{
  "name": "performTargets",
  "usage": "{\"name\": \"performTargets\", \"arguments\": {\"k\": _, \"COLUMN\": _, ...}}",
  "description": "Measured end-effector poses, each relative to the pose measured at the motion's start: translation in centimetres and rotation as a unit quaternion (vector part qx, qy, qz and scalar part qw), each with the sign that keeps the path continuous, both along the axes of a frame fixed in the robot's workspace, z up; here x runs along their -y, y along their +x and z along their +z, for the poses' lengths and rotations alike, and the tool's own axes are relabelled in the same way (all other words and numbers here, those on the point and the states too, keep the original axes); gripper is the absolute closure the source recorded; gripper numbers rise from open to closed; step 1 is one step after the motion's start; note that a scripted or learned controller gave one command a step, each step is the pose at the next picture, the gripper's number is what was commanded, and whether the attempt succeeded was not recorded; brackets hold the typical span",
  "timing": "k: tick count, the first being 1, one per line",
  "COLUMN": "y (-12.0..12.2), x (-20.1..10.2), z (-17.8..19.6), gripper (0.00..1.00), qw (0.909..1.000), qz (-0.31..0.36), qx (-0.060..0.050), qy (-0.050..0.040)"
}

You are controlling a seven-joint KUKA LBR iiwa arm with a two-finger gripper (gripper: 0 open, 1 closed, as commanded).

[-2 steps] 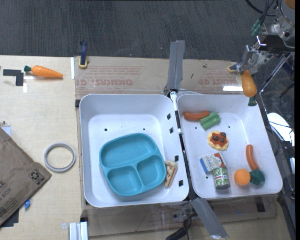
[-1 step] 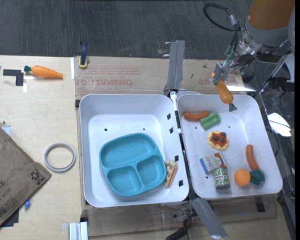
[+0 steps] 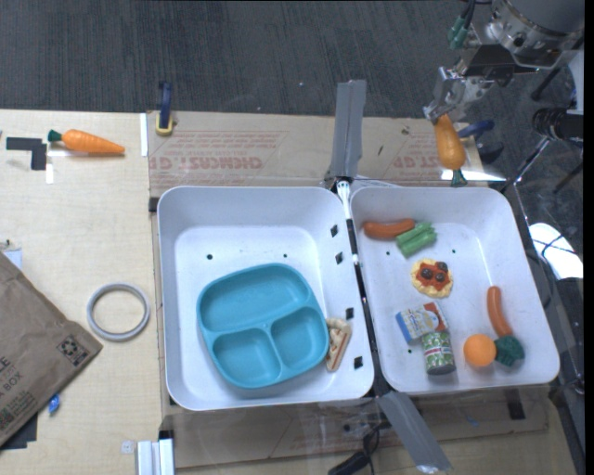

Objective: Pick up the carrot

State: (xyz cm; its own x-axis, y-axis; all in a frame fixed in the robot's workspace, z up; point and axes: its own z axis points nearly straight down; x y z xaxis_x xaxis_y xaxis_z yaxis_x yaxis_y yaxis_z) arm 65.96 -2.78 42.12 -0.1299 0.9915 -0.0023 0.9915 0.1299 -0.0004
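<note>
Lying side by side across the lower middle of the frame: two shallow white plastic bins, the left bin and the right bin, touching along their shared edge. Reaching in at the upper right corner: the grey robot arm. Poking in at the lower left edge: a flat brown cardboard box. Filling much of the left bin: a teal three-compartment plastic plate, with a small toy hot dog leaning against its right rim. Hanging above the top edge of the right bin, in the upper right of the frame: the two-finger gripper, jaws narrowed and pinching the top of an orange toy carrot, green stalk pointing down, clear of the bin floor. Lying on the pale bench at the upper left: a second orange carrot. Resting left of the bins: a grey tape ring. Sitting in the right bin: a red toy sausage, a round orange fruit, a small pizza piece.
</note>
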Motion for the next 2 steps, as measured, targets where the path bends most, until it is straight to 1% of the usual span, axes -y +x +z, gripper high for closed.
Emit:
{"name": "performTargets", "arguments": {"k": 1, "y": 0.0, "x": -3.8, "z": 2.0, "gripper": 1.00, "qw": 0.9937, "qz": 0.112, "qx": 0.000, "qy": 0.0001}}
{"name": "performTargets", "arguments": {"k": 2, "y": 0.0, "x": -1.8, "z": -13.4, "gripper": 1.00, "qw": 0.9629, "qz": 0.270, "qx": -0.001, "qy": 0.0008}}
